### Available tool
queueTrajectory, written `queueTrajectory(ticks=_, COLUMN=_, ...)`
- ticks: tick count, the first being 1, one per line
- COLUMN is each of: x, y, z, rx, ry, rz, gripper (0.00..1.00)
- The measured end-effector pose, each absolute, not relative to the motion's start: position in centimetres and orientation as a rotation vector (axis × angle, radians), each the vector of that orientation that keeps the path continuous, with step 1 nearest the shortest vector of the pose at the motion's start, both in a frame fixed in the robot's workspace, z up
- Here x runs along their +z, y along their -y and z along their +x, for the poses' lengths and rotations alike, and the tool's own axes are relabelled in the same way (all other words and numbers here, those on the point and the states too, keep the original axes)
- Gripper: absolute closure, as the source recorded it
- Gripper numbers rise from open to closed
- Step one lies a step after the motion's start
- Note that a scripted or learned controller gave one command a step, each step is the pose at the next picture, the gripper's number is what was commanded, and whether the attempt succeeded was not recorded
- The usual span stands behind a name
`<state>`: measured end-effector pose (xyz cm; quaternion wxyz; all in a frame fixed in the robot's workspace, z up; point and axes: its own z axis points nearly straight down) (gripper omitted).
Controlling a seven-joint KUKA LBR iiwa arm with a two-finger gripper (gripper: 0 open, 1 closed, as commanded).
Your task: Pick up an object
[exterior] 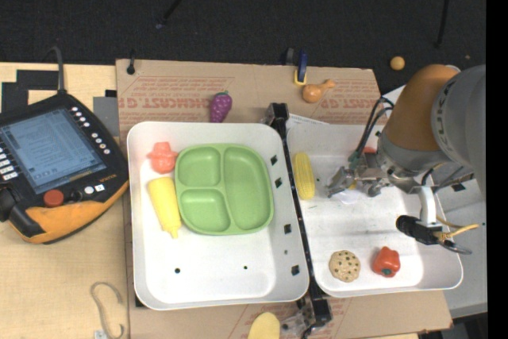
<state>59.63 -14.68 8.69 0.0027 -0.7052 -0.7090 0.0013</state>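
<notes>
Gripper (349, 180), finger state not discernible, hangs in the right bin (444, 282), corn cob (303, 175) just left, lying lengthwise front-to-back.

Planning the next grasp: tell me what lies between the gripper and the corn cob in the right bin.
In the camera view, only bare white bin floor separates the gripper from the corn cob.
</notes>
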Motion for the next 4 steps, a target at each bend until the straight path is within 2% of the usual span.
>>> queueTrajectory(ticks=1, x=8.7, y=14.7, z=59.6, rx=0.001, ry=2.219, rz=-2.219, gripper=0.0)
queueTrajectory(ticks=2, x=9.9, y=14.9, z=59.6, rx=-0.001, ry=2.214, rz=-2.224, gripper=1.0)
queueTrajectory(ticks=3, x=16.2, y=14.9, z=59.7, rx=-0.004, ry=2.222, rz=-2.225, gripper=1.0)
queueTrajectory(ticks=4, x=21.9, y=14.6, z=60.7, rx=-0.004, ry=2.223, rz=-2.225, gripper=1.0)
